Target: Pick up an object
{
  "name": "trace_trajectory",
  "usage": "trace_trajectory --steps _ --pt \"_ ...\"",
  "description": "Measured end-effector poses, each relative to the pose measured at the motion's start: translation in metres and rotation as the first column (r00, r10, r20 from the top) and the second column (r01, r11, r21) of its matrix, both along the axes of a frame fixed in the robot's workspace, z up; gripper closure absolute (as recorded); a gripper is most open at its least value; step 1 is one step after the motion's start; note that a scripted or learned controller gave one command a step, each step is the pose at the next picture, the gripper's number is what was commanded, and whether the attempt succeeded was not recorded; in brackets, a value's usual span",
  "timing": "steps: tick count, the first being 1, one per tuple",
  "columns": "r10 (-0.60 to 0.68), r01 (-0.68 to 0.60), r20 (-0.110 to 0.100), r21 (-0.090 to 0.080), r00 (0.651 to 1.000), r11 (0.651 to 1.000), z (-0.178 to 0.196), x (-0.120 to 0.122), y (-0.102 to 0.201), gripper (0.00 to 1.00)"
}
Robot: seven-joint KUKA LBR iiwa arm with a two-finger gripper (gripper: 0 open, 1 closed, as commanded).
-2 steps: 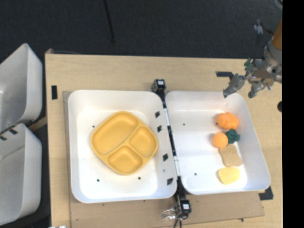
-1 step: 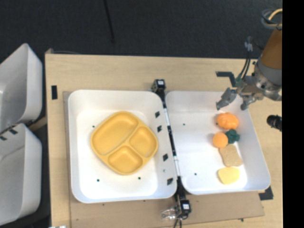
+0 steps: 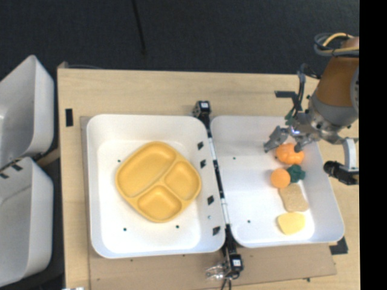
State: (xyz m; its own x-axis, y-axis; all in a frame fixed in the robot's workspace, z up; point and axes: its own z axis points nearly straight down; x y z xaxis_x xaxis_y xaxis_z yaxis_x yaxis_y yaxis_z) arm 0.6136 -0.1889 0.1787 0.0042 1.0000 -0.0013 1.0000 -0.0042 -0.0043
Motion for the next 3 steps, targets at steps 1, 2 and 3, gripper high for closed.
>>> trace_trajectory --steps 1,2,3 --pt "0.001 -0.001 0.002 -0.001 1.0 1.0 -0.06 -0.007 0.001 0.0" --pt "-0.002 0.002 0.008 0.0 1.0 1.0 -0.046 -0.005 0.001 1.0" --pt "0.001 -0.001 0.011 -0.001 1.0 1.0 0.008 -0.005 -0.011 1.0"
